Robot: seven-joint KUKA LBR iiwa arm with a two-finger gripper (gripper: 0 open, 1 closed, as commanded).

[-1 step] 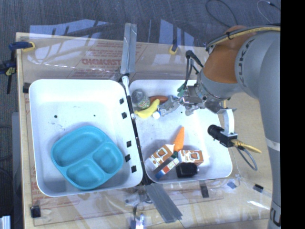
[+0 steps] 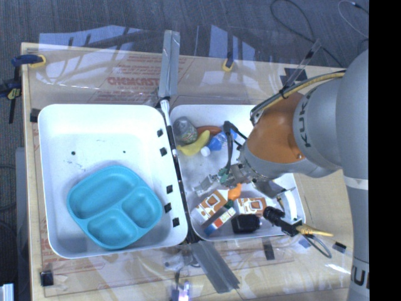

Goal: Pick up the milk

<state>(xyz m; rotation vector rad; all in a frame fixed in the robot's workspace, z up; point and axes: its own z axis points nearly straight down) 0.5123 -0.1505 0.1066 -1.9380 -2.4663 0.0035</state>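
Left bin (image 2: pixel 50 168) – white, shallow. Holds one blue divided plate (image 2: pixel 113 205) with three compartments, lying in the near half.

Right bin (image 2: pixel 213 115) – white, shallow, cluttered.
- Far left corner: clear bottle (image 2: pixel 184 130), with a yellow banana (image 2: pixel 194 145) just beside it on the near side.
- Right of the banana: small blue-capped item (image 2: pixel 216 143); too small to name further.
- Near half, left of centre: milk carton (image 2: pixel 216 207), brown, orange and white, lying flat and slanted, its lower end toward the bin's near wall.
- Just right of it: second small carton (image 2: pixel 254 204) in like colours, with a small orange piece (image 2: pixel 235 192) between the two.
- Near wall, between the cartons: black block-shaped thing (image 2: pixel 245 223), touching or just beside the milk carton.

Arm (image 2: pixel 326 130) – grey with an orange band, reaching in from the right over the right bin's far and right parts.

Gripper (image 2: pixel 227 177) – low over the middle of the right bin, just far of the milk carton. Whether spread or closed, cannot tell; nothing seen in its hold. Contact with the carton cannot be told either.
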